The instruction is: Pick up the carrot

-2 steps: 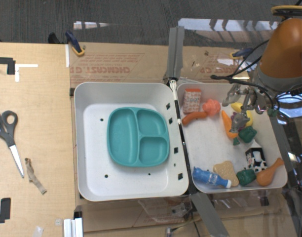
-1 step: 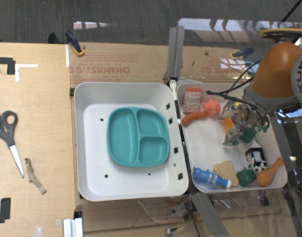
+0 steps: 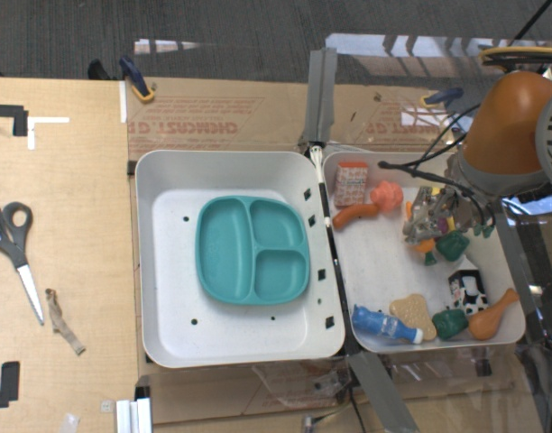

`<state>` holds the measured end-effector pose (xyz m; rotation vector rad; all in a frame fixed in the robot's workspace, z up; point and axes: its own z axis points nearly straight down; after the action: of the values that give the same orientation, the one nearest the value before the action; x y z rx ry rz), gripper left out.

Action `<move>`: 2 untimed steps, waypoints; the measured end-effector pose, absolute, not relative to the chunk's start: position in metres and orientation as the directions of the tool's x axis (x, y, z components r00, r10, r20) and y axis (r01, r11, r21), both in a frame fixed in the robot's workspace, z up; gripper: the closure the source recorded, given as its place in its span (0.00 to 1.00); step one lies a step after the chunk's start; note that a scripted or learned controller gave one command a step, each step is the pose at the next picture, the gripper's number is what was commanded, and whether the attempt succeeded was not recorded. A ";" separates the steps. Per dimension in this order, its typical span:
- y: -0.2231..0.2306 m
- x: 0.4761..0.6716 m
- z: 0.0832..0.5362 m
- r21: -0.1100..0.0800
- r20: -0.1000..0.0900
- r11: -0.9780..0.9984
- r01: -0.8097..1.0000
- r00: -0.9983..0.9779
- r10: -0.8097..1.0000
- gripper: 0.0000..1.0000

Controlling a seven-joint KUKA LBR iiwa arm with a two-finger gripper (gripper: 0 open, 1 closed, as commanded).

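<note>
arm: I see the gripper (image 3: 431, 216) down in the right bin (image 3: 375, 282), over its right-hand half, orange wrist band above it.
grip state: cannot tell how wide it stands or whether it has hold of anything; hardware and cables hide the tips from this camera.
carrot: my best read is the orange piece with green top (image 3: 441, 244) lying just under and beside the gripper, touching or nearly so. Too cluttered to be sure; only part of it shows.
why there: I judge the arm sits this low because it is at the grasp step on that piece, not in transit.
lookalikes: orange sausage (image 3: 354, 214) near the bin's left wall and pink lump (image 3: 387, 194) beside it, both apart from the gripper. Drumstick (image 3: 492, 314) at lower right is also orange. Risk of a wrong pick.
other clutter: small box (image 3: 352, 182) at the back, blue bottle (image 3: 385, 326), cracker (image 3: 413, 312), green piece (image 3: 448, 324), black-and-white toy (image 3: 468, 291) along the front.
left bin: teal divided plate (image 3: 253, 251) centred in it, nothing on it.
progress: nothing lifted that I can confirm. I'd want a clean view after the lift before calling it.
</note>
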<state>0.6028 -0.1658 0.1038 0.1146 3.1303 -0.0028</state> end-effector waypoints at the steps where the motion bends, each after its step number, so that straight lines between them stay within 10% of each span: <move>1: -0.136 0.593 0.203 0.000 -0.005 0.966 0.259 -0.966 0.259 1.00; 2: -0.101 0.573 0.093 0.000 -0.003 0.987 -0.160 -0.987 -0.160 1.00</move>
<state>0.5731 -0.1014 0.0927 -0.2526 3.1283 0.0008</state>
